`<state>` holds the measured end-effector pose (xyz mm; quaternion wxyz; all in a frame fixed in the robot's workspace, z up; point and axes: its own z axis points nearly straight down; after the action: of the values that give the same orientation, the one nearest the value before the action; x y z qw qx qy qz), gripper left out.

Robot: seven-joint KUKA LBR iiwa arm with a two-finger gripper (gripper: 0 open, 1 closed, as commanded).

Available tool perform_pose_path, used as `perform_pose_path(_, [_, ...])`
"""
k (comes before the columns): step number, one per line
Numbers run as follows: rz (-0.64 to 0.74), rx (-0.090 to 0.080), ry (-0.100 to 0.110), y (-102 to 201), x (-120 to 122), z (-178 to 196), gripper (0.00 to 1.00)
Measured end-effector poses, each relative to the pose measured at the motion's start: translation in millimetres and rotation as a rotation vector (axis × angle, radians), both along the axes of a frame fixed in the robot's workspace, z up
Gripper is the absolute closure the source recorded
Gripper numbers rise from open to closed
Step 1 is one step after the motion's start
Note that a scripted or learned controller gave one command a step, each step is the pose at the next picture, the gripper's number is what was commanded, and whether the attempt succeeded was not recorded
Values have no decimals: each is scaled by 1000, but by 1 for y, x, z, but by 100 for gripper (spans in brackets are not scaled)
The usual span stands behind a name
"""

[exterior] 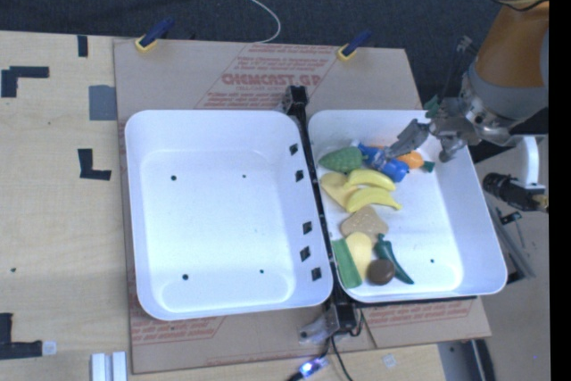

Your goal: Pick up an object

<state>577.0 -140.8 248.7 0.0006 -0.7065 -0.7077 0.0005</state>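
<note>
The right bin [446, 219] holds a pile of toy food along its left side. It includes a green leafy piece [340, 160], a blue piece [390, 166], a small orange piece [411, 161], yellow bananas [368, 184], a tan slice [363, 220] and a brown ball [381, 272]. My gripper [426, 147] hangs over the bin's upper middle, open, one finger slanting down toward the blue piece and the other to the right. The orange piece lies just below the gap. Nothing is gripped.
The left bin [214, 219] sits beside the right one, with a black clip divider [306, 192] between them. A green bar [344, 262] and a dark green piece [393, 261] lie near the right bin's front. Bare white floor fills that bin's right half.
</note>
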Motion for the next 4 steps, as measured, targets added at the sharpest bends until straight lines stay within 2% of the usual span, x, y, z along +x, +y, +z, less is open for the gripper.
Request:
perform_pose_path(1, [2,4,14,44,-20,-129,0])
perform_pose_path(2, [0,1,2,42,-17,-112,100])
perform_pose_path(3, [0,1,-3,26,-5,-162,100])
perform_pose_path(4, [12,4,-12,131,14,-58,100])
